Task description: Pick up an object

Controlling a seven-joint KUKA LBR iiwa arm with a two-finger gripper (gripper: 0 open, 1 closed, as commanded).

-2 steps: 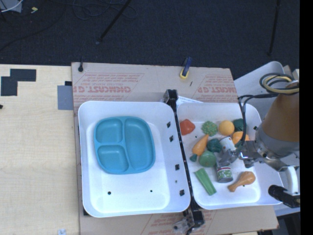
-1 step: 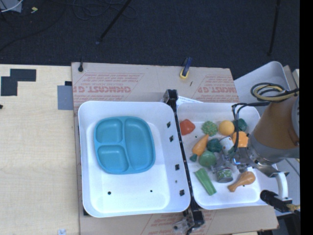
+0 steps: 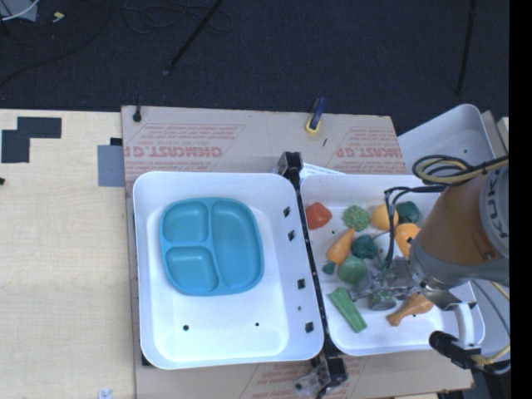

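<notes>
Two white bins are seen side by side on the bench: the left bin [image 3: 158,223] holds a blue divided plate [image 3: 211,246] with three compartments, and the right bin [image 3: 332,343] holds a scatter of toy food. A green elongated piece [image 3: 347,309] (perhaps a cucumber or bean pod) lies near the bin's front left, its long axis running from upper left to lower right. An orange carrot-like piece [image 3: 340,246] is tilted the other way, thick end up and to the right. A red piece [image 3: 317,215] sits near the divider, and a green broccoli-like piece [image 3: 357,217] lies just right of it. The pincer [image 3: 381,288] is lowered among the items at the bin's middle; whether anything is gripped cannot be told, since metal parts and toys blur together there. The arm [image 3: 461,223] covers the bin's right part, and an orange-tan piece [image 3: 409,309] is partly hidden beneath it.
</notes>
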